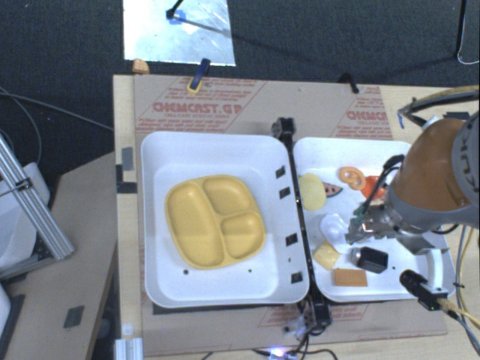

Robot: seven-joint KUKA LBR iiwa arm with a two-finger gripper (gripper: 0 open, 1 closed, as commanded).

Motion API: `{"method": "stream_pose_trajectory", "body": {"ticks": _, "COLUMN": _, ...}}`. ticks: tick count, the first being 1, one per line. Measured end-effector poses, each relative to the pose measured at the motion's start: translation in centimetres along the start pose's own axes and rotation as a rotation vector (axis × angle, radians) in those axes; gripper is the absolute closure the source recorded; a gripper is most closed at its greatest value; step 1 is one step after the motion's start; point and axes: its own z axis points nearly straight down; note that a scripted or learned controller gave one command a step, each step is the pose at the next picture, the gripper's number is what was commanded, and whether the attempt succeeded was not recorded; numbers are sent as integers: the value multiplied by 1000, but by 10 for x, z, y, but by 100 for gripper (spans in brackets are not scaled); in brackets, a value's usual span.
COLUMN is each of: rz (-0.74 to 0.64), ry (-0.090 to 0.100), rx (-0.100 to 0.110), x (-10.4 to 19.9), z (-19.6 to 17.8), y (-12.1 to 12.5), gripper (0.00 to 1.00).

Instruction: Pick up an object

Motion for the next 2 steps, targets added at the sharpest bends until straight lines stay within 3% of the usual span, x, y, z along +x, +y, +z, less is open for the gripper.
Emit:
{"method": "stream_pose_trajectory", "body": {"ticks": 1, "rz": -2, "ry": 0, "rx": -4, "x": 44, "z": -43, "y": 1, "gripper": 100}}
{"method": "stream_pose_trajectory", "body": {"ticks": 2, "rz": -5, "ry": 1, "rx": -1, "x": 98, "z": -40, "y": 0, "gripper": 100}}
